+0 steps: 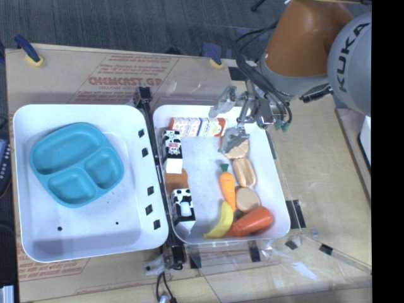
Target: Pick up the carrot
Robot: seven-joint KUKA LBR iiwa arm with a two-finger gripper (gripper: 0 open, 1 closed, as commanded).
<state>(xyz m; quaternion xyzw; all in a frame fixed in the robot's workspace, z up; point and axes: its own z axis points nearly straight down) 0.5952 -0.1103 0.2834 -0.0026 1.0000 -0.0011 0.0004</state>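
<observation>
Two white bins on the bench | carrot [227,186] lies in the right bin [273,169], middle of it toward the near edge, between banana [219,222] and bread roll [243,172] | gripper [229,121] hangs over the far edge of this bin, fingers spread, grasping nothing | blue plate [74,163] in the left bin [38,238]

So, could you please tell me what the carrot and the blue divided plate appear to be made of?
The carrot looks like moulded plastic toy food: an even orange with a smooth, faintly glossy skin and a small green tip. The blue divided plate also seems plastic: one uniform matte turquoise with soft, rounded compartment edges. Neither can be confirmed by sight alone.
</observation>
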